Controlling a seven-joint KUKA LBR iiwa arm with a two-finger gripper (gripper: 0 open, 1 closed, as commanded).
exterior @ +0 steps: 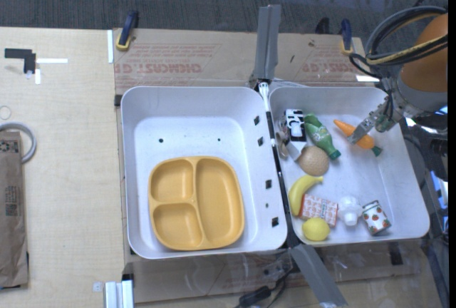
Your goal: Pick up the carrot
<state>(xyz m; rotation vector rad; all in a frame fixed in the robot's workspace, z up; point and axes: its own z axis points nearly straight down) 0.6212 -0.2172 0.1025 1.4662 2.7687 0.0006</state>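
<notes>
The carrot (345, 128) is orange with a small green tip and lies at the far right of the right bin (406, 185), pointing down and to the right. My gripper (365, 131) comes in from the right and sits right over the carrot's middle, covering part of it. How it stands on the carrot is hidden by its own body.
The right bin also holds a green bottle (322, 137), a brown kiwi (312, 159), a banana (302, 191), a lemon (315, 229), a red box (318, 208), a small can (375, 218) and a black-and-white pack (295, 125). A yellow divided plate (196, 201) lies in the left bin (142, 114).
</notes>
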